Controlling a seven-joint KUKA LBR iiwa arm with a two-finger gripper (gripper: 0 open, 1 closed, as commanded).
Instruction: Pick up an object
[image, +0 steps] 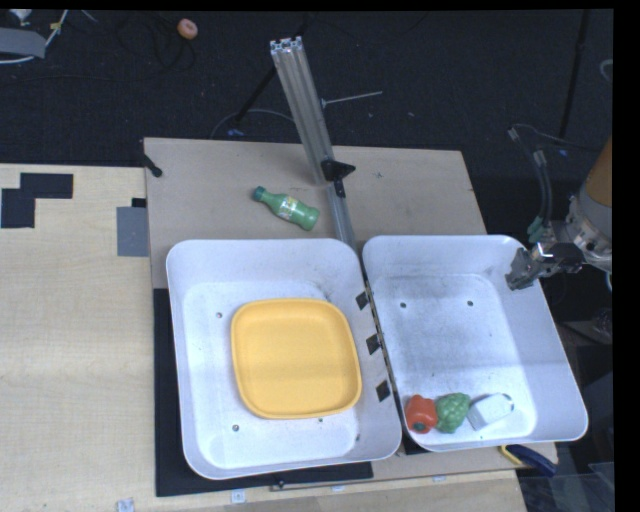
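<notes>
Camera view gives me the gripper (524, 268) at the far right corner of the right bin (545, 330), hanging over the rim; it is small and dark, so I cannot tell how the jaws stand. Along that bin's near edge lie a red toy (420, 412), a green toy (452, 411) touching it, and a white block (490, 410) just beside. A yellow plate (295, 357) sits mid left bin (195, 290). A green bottle (286, 208) lies on the bench (420, 190) beyond the bins.

Dark floor (450, 60) behind tan bench (420, 190)
</notes>
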